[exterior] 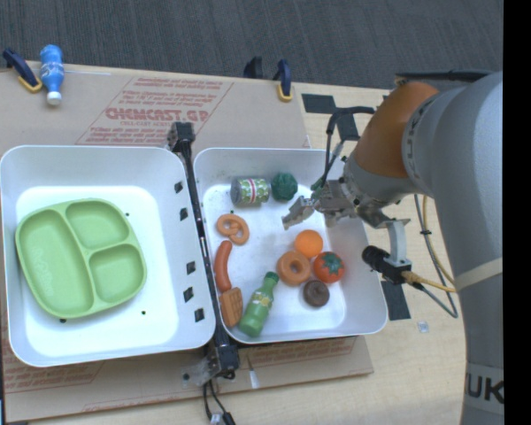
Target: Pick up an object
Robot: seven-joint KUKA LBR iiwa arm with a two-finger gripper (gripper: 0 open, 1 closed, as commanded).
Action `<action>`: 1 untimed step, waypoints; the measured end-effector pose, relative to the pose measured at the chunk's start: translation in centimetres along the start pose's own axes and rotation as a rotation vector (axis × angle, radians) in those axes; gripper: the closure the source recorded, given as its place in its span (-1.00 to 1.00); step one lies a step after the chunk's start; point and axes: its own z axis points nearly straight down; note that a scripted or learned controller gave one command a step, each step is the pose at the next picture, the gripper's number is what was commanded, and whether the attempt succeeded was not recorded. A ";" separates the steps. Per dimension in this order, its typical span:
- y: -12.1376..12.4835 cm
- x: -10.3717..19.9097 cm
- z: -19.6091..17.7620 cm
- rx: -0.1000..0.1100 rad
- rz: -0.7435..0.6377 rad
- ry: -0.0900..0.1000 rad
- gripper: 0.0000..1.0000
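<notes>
Gripper [298, 212]: right bin [365, 312], centre-right of frame, above orange ball [309, 243]; finger state cannot be told. Nearby: can [250, 190], tomato [328, 266], green bottle [259, 304]. Left bin: green tray [80, 256].

Floor [203, 16]: dark grey carpet, fine ribbed weave, beyond my bench.
Bench top [248, 104]: pale brown board, red print.
Clamps [283, 80]: blue with yellow, along the far edge.
Light: even, soft shadows.
</notes>
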 end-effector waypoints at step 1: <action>-6.6 0.4 2.1 0.003 0.008 0.003 -1.00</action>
